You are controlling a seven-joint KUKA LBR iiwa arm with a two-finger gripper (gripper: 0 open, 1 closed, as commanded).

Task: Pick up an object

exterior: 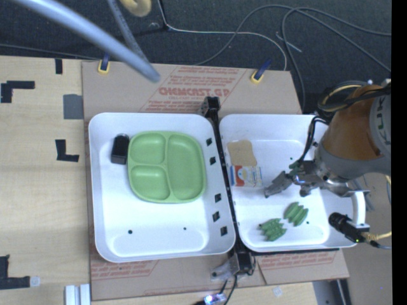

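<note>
In the right bin point(273, 135) lies a small carton point(243, 164) with a brown top and a red and white side, close to the divider. Two small green ridged items rest near the front wall, one point(296, 213) to the right and one point(272, 229) lower left. My gripper point(287, 190) hangs over the middle of this bin, just above the right green item and to the right of the carton. Its fingers point(275, 187) stand spread open with nothing between them.
The left bin point(102, 189) holds a green divided plate point(168, 166) and a small black block point(119, 149) at the plate's left. The grey arm with its orange band point(350, 135) comes in over the right bin's right wall. Cables lie behind the bins.
</note>
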